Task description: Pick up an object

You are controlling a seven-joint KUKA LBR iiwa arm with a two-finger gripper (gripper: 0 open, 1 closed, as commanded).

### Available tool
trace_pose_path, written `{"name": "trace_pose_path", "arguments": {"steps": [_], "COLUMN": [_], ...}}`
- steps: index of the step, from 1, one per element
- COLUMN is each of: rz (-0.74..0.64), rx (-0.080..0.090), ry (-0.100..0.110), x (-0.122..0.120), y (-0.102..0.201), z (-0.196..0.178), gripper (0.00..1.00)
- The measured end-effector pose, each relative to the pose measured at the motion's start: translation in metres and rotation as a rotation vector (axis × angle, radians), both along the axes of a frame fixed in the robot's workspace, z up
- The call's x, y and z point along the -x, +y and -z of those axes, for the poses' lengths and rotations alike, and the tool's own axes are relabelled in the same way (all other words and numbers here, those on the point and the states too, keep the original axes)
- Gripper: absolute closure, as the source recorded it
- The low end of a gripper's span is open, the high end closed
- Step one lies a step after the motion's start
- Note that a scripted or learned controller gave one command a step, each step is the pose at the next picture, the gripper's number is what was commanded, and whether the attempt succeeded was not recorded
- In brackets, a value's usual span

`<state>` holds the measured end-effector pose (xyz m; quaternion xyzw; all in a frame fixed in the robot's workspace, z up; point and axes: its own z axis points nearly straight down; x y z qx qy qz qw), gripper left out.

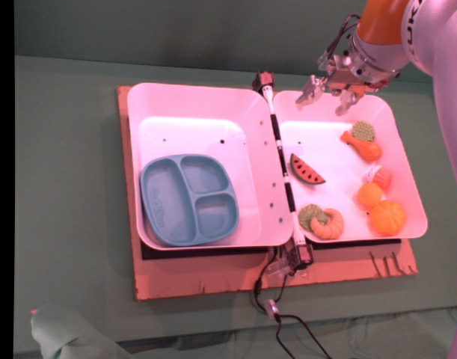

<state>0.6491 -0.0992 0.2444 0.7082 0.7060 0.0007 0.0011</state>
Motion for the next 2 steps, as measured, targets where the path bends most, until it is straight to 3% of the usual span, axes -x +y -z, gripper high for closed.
{"name": "trace_pose_path", "arguments": {"steps": [1,2], "rz": [0.0,0.001], "rx": [0.0,0.001], "ry": [0.0,0.004], "x": [0.0,0.006], "y": [0.0,-0.001], "z": [0.0,0.042], "gripper": [0.0,0.0]}}
